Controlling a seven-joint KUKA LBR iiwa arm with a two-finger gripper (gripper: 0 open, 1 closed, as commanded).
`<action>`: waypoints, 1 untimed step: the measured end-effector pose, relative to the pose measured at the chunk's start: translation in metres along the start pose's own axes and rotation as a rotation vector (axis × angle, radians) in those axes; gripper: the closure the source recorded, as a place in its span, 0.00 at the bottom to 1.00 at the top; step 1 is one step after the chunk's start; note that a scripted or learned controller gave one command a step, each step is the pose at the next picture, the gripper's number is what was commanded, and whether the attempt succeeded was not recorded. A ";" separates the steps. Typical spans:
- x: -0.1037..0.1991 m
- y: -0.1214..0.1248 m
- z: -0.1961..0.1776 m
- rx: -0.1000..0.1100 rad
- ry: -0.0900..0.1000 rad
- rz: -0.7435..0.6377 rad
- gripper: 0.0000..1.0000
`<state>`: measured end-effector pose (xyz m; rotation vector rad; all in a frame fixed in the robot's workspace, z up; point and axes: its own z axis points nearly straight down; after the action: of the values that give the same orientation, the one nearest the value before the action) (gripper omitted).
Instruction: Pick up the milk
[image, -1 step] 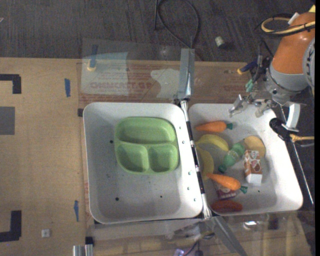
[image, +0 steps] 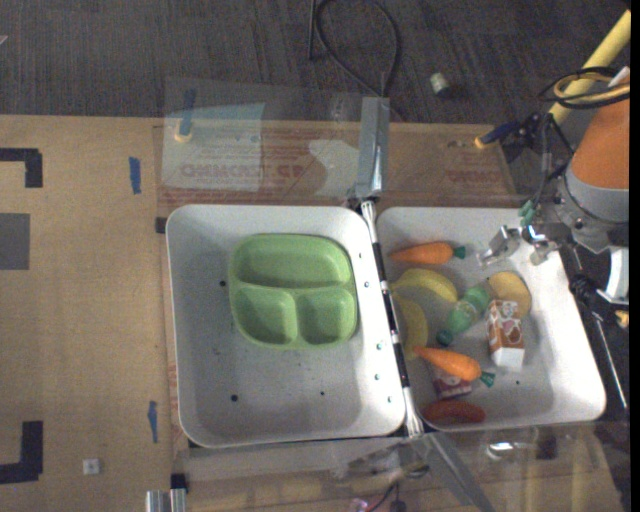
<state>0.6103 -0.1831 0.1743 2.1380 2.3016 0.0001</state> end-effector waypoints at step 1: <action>-0.027 -0.054 0.081 -0.003 0.006 0.076 0.00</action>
<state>0.5579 -0.2139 0.0931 2.2248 2.2206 0.0096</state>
